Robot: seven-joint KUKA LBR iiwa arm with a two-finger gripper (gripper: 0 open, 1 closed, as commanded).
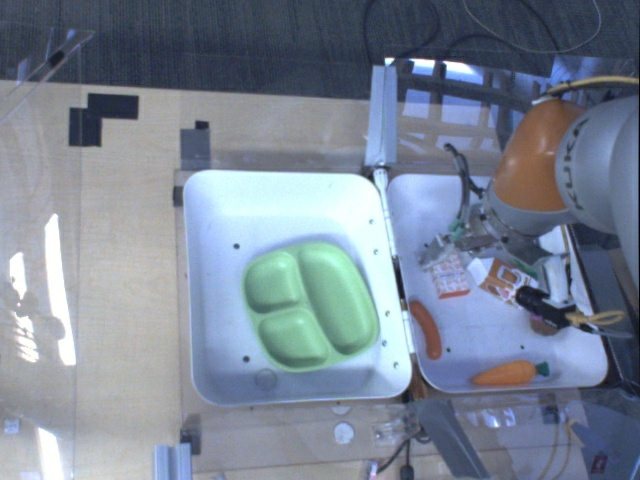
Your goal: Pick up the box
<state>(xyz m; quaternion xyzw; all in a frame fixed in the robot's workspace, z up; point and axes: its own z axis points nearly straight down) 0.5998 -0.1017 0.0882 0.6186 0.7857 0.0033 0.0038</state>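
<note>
The box, a small flat carton with a red and white face, lies in the right bin just beside the gripper, below and slightly left of it, its long axis running roughly up and down the view. Whether the gripper is apart or together cannot be told. The arm hangs low over the bin. A sausage and a carrot lie nearer the front; the left bin holds a green tray.

No wording is showing clearly enough to read; the red and white printing on the box is appearing only as a blur.
</note>
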